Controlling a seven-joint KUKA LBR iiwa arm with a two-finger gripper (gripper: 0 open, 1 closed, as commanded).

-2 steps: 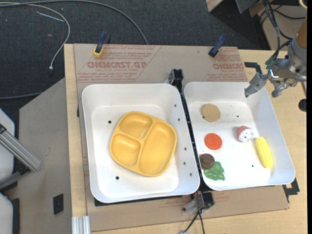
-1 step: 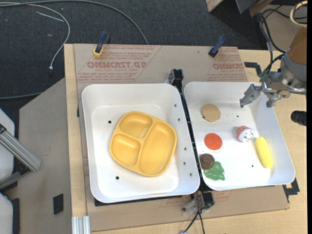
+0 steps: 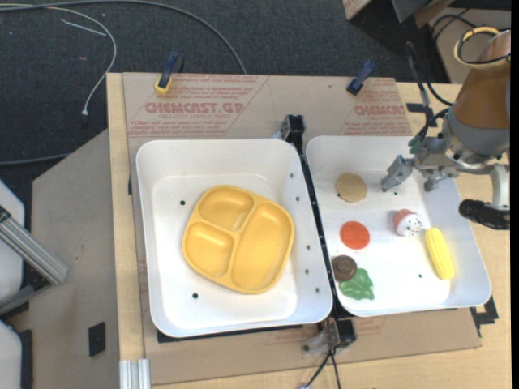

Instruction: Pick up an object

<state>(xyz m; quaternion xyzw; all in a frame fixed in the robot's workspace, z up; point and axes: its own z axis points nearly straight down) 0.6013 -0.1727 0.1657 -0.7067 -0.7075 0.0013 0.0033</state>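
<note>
Jaws above right bin — perhaps parted.

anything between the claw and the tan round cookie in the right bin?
No. In the camera view, bare white bin floor lies between the claw and the tan cookie. The orange disc sits below that line.

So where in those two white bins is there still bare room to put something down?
Left bin: bare floor rings the yellow divided plate, widest at its far edge. Right bin: bare between the orange disc and corn cob. Crowded at the near-left corner, by the brown piece and green piece, and under the gripper.
</note>
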